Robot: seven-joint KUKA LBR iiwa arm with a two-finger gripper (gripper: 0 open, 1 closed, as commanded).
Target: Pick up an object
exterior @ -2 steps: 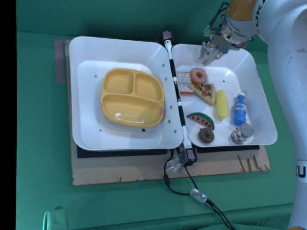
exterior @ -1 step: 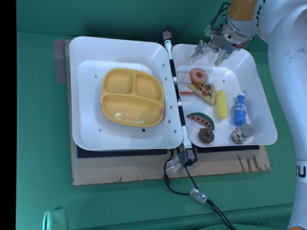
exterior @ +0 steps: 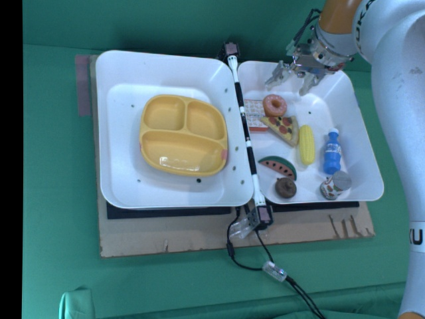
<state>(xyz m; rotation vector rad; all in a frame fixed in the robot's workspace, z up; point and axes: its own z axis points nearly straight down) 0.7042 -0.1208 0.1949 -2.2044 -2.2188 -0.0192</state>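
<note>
Arm [exterior: 392, 78]: cut off by the top and right edges; its base lay out of frame.
Small box [exterior: 254, 115]: partly covered by the doughnut [exterior: 274, 105] and pizza slice [exterior: 282, 129]; its print was too small to read.
Can-like object [exterior: 335, 185]: too blurred to identify; it lay tipped in the right bin's [exterior: 358, 135] near corner.
Cable [exterior: 292, 284]: ran off the bottom edge.
Pale green object [exterior: 74, 304]: cut off at the bottom edge; unidentifiable.
Yellow tray [exterior: 182, 135]: a small pinkish mark at its right rim was too small to tell.
</note>
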